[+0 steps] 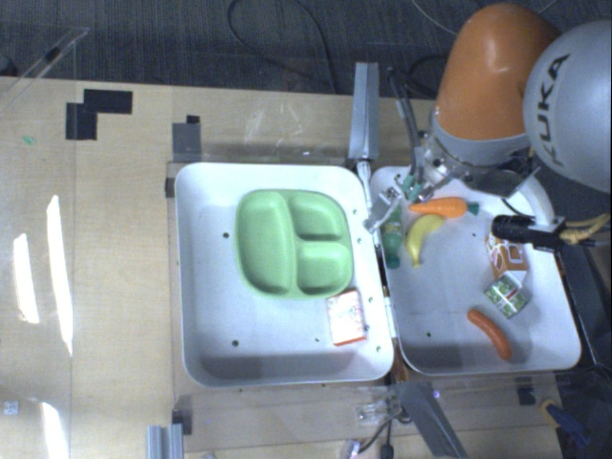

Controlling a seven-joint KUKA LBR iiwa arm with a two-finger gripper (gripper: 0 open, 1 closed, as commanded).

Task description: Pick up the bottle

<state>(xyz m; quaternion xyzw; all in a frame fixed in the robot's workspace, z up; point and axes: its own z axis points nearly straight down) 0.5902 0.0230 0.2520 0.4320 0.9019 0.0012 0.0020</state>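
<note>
Seemingly fingers (pixel 390 210) clamped on green bottle (pixel 392 242), hard against right bin's (pixel 449 357) left wall.

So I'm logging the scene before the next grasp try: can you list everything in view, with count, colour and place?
left bin: 1, white, left half of bench
right bin: 1, white, right half of bench
divided tray: 1, light green, middle of left bin
small packet: 1, white and red, left bin, near right corner
bottle: 1, dark green, right bin, by left wall
banana: 1, yellow, right bin, beside the bottle
carrot: 1, orange, right bin, far side
sausage: 1, orange-red, right bin, near side
carton: 1, green and white, right bin, right side
gripper: 1, metal, over right bin's far left corner
arm: 1, grey with orange band, top right
</note>
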